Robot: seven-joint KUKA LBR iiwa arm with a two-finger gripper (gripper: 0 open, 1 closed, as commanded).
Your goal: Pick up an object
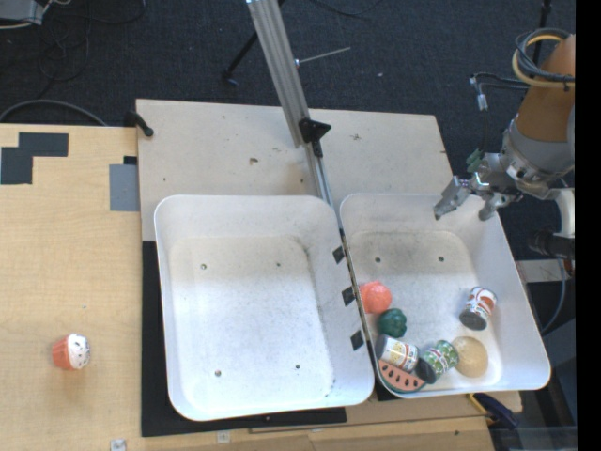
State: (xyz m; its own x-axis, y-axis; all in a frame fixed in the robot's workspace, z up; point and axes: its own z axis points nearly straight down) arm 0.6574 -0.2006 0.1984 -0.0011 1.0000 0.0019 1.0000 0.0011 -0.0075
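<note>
My gripper (470, 201) hangs over the far right corner of the right bin (423, 219), its two grey fingers spread apart with nothing between them. The objects lie well below it at the bin's near end: an orange ball (376, 297), a dark green piece (393, 322), a small red-and-white can (479, 307), a tan round piece (471, 355), a labelled can (401, 353), a green can (439, 358) and a watermelon slice (400, 380).
The left bin (178, 252) sits beside the right one, with a row of black clips along the shared rim. A slanted aluminium bar (282, 59) rises behind the bins. A small orange-and-white toy (71, 352) rests on the wooden bench at the far left.
</note>
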